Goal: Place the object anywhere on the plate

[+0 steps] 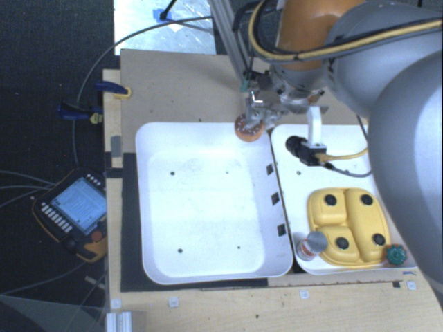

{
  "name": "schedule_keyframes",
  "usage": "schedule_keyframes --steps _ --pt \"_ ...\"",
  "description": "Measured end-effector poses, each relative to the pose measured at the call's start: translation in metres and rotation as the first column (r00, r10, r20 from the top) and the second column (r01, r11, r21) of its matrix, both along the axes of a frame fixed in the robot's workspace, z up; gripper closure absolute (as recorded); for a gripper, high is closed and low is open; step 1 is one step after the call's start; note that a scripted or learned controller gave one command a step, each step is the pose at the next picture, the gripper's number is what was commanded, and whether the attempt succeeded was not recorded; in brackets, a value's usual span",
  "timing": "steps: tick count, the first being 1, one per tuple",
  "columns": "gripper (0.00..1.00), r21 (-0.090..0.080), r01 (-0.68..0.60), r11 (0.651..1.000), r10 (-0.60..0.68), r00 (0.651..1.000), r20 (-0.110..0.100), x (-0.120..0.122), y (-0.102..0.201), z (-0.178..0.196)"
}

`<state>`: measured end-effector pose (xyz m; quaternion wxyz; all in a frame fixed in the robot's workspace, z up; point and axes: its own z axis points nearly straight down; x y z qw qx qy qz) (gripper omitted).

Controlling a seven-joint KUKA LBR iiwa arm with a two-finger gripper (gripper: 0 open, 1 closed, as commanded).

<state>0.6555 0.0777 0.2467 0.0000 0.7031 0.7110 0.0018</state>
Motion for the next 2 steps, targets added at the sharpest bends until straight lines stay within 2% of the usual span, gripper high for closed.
schedule_keyframes --steps 1,2 --pt "1.00 0.000 0.001 1.000 -0.001 1.000 0.000 0.0095 0.0571 -0.0150" --pt "0.00 -0.002 0.005 1.000 -0.005 1.000 -0.001 0.0095 0.0533 -0.0144"
